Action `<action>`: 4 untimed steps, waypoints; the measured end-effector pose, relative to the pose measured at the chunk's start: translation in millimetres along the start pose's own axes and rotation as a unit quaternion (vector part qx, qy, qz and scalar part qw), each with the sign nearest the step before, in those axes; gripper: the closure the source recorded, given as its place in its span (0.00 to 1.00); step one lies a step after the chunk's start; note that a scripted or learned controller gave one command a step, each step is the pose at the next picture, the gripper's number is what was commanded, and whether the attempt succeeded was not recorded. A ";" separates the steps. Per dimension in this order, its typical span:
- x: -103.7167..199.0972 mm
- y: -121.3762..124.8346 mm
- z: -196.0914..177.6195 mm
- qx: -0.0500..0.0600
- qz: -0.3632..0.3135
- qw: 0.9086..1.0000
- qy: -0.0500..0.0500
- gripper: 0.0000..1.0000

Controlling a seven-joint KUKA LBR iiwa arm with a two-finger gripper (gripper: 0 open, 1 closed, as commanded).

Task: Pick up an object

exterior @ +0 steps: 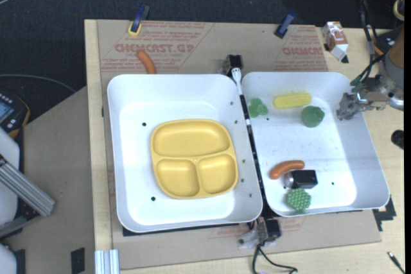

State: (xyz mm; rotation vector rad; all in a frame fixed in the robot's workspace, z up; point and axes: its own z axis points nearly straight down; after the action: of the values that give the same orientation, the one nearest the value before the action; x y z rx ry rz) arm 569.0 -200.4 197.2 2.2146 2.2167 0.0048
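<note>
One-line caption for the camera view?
Hand at right bin's edge, near corn; yellow tray in left bin.

Open floor amid right bin (359,157)

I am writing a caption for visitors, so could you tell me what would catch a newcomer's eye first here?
The yellow divided tray in the left bin stands out first. Next comes the toy food in the right bin: a corn cob and green ball at the far side. The gripper sits at that bin's right rim.

Single fixed cam above the plywood-topped counter (192,42), tilted down, mid-range; both shallow white plastic bins (122,138) lie left of the pincer (347,106).
</note>
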 end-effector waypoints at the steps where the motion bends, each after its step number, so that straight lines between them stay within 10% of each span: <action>1: -0.5 1.5 -30.0 0.001 0.000 1.000 0.000 1.00; 4: 166.5 11.2 -39.8 0.003 -0.003 1.000 0.003 1.00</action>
State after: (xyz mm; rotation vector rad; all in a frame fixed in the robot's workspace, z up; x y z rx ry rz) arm 579.8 -33.7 236.5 2.2133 2.2280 0.0047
